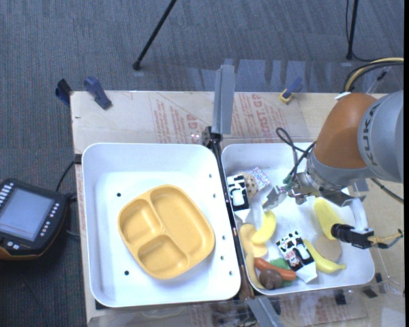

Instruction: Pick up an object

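Arm marked KUKA over the right bin [368, 268].
Gripper [281, 195], grip unreadable, sits just above a banana [264, 229] near the bin's middle.

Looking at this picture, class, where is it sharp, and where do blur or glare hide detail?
Camera view: the yellow tray is sharp; even light, soft shadows; the white bin walls are bright, mildly washed out; the hand is small, blurred, its detail unreadable.

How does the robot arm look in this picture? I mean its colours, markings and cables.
The arm is grey, with a broad rounded orange band above the wrist. Dark "KUKA" lettering runs along the grey part. Thin black cables loop beside the wrist, above the metallic gripper.
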You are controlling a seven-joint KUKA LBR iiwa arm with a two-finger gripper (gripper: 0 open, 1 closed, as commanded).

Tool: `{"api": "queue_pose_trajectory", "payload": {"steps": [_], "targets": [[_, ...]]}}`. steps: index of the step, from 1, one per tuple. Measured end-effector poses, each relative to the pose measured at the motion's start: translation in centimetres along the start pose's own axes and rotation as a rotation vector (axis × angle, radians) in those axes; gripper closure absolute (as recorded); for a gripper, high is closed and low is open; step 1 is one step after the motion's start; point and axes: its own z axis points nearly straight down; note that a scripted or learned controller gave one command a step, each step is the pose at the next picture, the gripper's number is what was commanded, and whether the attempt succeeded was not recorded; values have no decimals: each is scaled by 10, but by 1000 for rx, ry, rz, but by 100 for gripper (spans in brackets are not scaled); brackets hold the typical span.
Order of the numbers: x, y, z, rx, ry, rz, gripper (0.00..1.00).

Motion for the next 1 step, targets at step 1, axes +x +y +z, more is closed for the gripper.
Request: {"api": "queue_pose_trajectory", "payload": {"steps": [1], "targets": [[48, -48, 16, 0, 1, -262, 0]]}}
